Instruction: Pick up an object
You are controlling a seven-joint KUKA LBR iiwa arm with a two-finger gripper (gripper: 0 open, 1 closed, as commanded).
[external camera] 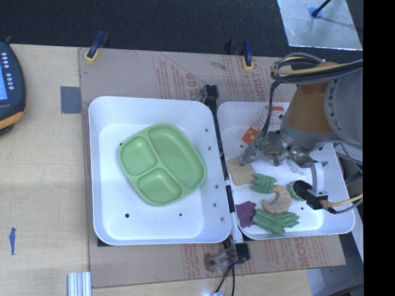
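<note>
We see the gripper [252, 154] low in the right bin [342, 227] (we cannot tell its state), just above the green toy [263, 182]; the divided green plate [162, 163] fills the left bin [108, 224].

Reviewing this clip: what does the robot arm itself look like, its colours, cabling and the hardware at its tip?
The arm is a thick, rounded grey body with a wide orange band above the wrist. Black and yellowish cables loop over its top, and another yellow-and-black cable trails near a black fitting lower down. The gripper is dull grey metal, blurred in the camera view.
</note>
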